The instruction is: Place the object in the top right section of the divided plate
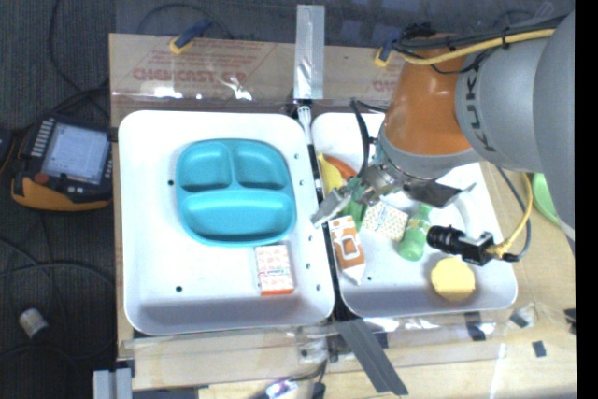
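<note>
The gripper [338, 204] hung low over the left side of the right bin [486, 294], near the divider between bins, and whether it was released or clenched could not be told. The bench stood on dark carpet, with a handheld pendant [61, 162] on the floor to the left. The left bin [149, 294] held the blue divided plate [234, 188] and a small red-and-white box [274, 269]; the right bin held an orange carton [346, 244], a green bottle [412, 235], a yellow object [452, 279] and a patterned packet [385, 220].
</note>
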Tool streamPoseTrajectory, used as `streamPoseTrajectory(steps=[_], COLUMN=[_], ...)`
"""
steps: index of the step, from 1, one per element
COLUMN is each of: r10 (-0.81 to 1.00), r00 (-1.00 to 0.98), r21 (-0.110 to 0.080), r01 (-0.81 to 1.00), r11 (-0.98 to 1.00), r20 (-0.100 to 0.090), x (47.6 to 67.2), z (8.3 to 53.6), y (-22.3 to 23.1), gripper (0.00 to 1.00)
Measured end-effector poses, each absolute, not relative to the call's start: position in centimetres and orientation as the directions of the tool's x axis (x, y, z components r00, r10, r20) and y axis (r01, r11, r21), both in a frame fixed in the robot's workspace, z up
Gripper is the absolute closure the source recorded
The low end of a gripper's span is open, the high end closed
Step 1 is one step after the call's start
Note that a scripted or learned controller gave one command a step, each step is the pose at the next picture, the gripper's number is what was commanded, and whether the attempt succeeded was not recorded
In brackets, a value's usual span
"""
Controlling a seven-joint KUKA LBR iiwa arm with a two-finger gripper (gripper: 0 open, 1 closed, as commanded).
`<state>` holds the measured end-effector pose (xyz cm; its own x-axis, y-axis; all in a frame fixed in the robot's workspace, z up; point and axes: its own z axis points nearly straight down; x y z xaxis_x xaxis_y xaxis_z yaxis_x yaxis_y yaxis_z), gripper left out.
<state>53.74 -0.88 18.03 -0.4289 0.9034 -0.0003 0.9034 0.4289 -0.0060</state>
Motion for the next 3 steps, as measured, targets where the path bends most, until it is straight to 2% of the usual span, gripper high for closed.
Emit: streamPoseTrajectory(steps=[1,2,3], r10=[0.893,0.684,0.202], r00=[-0.45,-0.729,-0.979], r21=[-0.007,-0.003,0.001], r01=[0.893,0.684,0.202], r11=[0.45,0.729,0.979], r20=[0.002,0.003,0.003], x=[48.7,48.4,48.5], z=[18.0,19.0,19.1], y=[-7.0,-10.5,-17.4], gripper=[0.0,0.0,0.0])
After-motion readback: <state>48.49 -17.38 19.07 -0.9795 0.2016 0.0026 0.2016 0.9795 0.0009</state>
